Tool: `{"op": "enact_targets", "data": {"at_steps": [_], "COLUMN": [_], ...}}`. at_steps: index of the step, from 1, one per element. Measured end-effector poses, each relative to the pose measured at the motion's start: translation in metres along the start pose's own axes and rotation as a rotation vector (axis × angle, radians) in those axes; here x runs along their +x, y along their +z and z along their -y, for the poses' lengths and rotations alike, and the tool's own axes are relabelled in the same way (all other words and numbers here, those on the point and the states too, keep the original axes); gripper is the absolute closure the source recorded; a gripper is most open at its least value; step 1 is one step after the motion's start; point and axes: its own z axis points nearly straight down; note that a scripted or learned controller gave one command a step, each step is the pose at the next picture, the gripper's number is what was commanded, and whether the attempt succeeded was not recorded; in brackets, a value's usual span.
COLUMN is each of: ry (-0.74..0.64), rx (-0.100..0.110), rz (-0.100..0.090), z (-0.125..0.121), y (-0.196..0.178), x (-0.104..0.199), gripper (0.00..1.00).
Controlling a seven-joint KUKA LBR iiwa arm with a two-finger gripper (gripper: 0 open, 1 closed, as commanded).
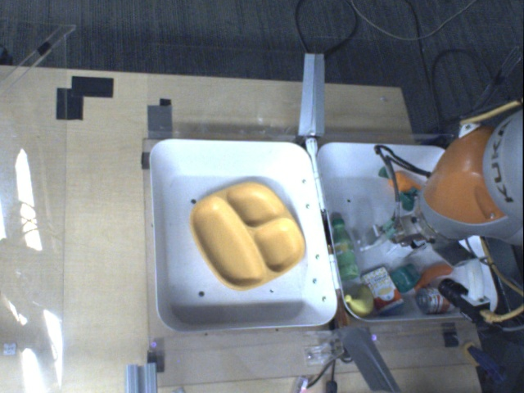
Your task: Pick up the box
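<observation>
The gripper (401,229) hangs over the right bin (360,166) — its state I cannot tell. Best aim toward five o'clock, onto the box (381,283) — squarely.

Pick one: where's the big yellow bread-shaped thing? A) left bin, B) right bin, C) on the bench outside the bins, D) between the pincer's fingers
A: the yellow bread-shaped thing lies in the middle of the left bin, while the arm is over the right bin among the small items.
</observation>
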Motion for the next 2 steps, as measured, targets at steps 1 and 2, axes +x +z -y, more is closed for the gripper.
{"op": "enact_targets", "data": {"at_steps": [1,2], "ry": [0.106,-0.035], "rx": [0.046,0.016], "rz": [-0.030,-0.018], "z": [0.016,0.007], "y": [0.005,0.014], "x": [-0.016,-0.003], "gripper": [0.00,0.00]}}
